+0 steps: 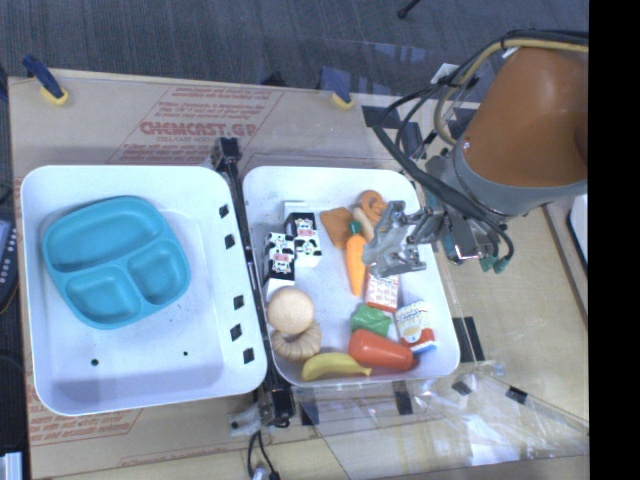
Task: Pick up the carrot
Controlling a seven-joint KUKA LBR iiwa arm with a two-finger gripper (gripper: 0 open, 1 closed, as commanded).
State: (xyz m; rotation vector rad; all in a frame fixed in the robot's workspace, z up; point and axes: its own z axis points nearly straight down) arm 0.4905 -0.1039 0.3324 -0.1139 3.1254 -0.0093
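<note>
My pincer hovers low over right bin, just right of carrot; whether its tips are apart or together, cannot tell. Carrot lies lengthwise near bin's middle, orange, not between my tips. Around it: two cow-print cartons to its left, pretzel above, round bun and banana toward front, red pepper beside banana. Left bin carries blue divided plate. Both bins sit on tabletop.
</note>
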